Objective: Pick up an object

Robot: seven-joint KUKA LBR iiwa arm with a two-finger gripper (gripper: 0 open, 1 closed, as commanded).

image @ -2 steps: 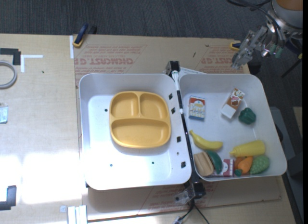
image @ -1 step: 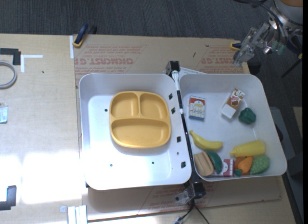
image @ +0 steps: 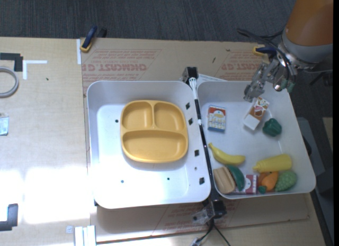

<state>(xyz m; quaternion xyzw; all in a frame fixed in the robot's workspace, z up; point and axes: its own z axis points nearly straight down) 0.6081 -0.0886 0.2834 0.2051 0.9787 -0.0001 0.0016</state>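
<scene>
My gripper [image: 266,85] hangs over the far right corner of the right bin [image: 302,134], its two fingers apart with nothing between them. Just below it in the bin lies a small white carton with a brown top [image: 255,116], and a dark green toy [image: 272,127] sits beside that. Farther left are a small red-and-blue box [image: 216,118] and a banana [image: 226,156]. Along the near edge lie a yellow toy vegetable [image: 273,163], a bread piece [image: 223,180], a carrot [image: 269,180] and a bumpy green toy [image: 286,180].
The left bin [image: 100,149] holds a yellow divided plate [image: 154,131]. A black clip [image: 190,74] joins the two bins at the far edge. A blue-and-yellow tool [image: 88,38] lies on the cardboard beyond the bins.
</scene>
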